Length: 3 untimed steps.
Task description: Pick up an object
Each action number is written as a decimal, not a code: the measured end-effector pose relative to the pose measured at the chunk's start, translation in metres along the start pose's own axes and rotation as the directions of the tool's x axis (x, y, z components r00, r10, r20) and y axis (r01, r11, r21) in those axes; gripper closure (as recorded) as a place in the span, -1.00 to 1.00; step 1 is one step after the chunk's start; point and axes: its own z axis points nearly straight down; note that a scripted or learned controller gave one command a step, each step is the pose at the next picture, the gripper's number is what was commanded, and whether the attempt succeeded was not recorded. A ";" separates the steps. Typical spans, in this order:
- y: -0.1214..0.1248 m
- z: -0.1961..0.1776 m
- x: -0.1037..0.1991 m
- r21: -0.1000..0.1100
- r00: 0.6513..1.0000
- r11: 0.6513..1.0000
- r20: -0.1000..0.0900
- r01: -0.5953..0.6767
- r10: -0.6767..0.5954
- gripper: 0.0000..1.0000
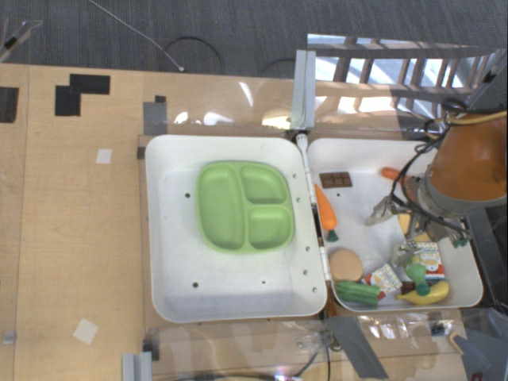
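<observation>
While hand point(406, 227) hovers: one carrot point(325, 208), one banana point(425, 294).

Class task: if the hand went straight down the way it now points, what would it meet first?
Probably the small carton under the hand, or the bare floor of the right bin beside it; depth is unclear from above.

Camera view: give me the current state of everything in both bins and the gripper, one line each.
Green tray: flat in left bin, compartments bare.
Carrot: lying along right bin's left wall.
Chocolate bar: flat near the back of the right bin.
Brown disc: lying flat.
Cucumber: lying at front wall.
Banana: lying in front corner.
Gripper: over right bin, above the toys, nothing seen held.
</observation>
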 end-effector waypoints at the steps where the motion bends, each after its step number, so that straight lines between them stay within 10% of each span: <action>1: -0.011 0.000 0.001 -0.001 0.996 0.996 0.001 0.084 -0.084 -1.00; 2: -0.011 -0.015 -0.005 0.008 0.996 0.996 0.017 0.086 -0.086 1.00; 3: -0.012 -0.028 -0.008 0.012 0.996 0.996 0.025 0.087 -0.087 1.00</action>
